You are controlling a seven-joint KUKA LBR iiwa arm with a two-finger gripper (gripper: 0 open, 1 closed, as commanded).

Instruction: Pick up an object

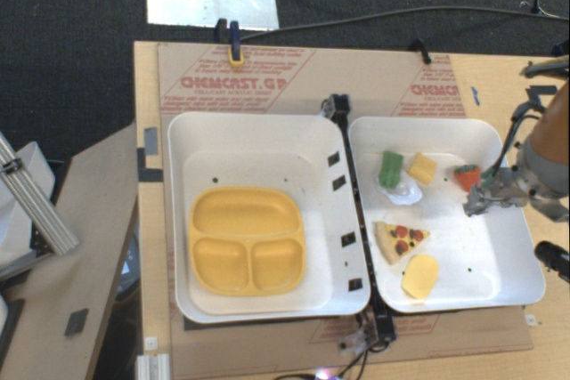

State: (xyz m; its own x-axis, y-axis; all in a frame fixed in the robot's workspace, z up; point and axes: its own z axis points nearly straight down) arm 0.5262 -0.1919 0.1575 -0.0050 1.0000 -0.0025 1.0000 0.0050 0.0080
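Approach step, by the look of it: arm in from the right w/ the gripper (474, 202) low over the right bin (517, 280), near its right wall. Fingers too small and dark to read — can't tell how far open, and nothing visibly held between them.

Nearest candidate is a small red-orange toy w/ a green top (467, 176), prob a veg piece, lying just beside the gripper on its far side; touching or not, can't say. Other options in the same bin: green piece (391, 168) and yellow wedge (422, 167) near the back, pizza slice (400, 238) toward the middle, pale yellow oval piece (420, 277) near the front. Left bin (232, 138) carries a yellow divided plate (248, 240), well apart from the arm.

Next move, imo: shift slightly toward the red piece, centre over it, drop till the fingers straddle it, close, then lift straight up. Piece is small and close to the wall, so a miss or a nudge aside is the risk
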